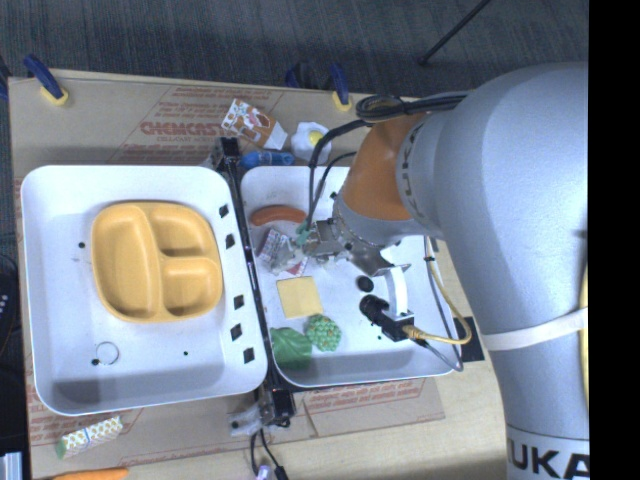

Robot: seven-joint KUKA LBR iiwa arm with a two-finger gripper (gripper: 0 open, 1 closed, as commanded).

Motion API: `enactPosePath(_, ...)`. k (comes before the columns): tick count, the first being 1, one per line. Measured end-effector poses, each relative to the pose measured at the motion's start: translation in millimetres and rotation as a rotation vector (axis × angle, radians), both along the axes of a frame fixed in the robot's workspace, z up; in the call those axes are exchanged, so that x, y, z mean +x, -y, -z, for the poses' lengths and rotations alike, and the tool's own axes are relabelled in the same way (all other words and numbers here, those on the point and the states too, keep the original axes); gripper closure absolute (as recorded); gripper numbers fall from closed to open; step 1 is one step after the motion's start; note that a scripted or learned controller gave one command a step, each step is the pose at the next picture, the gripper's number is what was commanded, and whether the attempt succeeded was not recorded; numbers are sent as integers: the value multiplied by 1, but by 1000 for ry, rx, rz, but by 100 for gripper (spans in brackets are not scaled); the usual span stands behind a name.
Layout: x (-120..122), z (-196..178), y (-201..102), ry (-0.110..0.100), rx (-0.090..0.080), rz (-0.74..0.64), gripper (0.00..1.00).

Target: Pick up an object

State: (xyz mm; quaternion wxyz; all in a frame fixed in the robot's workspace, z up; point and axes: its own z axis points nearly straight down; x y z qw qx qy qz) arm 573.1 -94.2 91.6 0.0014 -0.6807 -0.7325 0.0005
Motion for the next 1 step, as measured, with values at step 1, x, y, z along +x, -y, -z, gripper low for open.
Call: enactPosePath(1,0,-10,0,-2,1,-4,100)
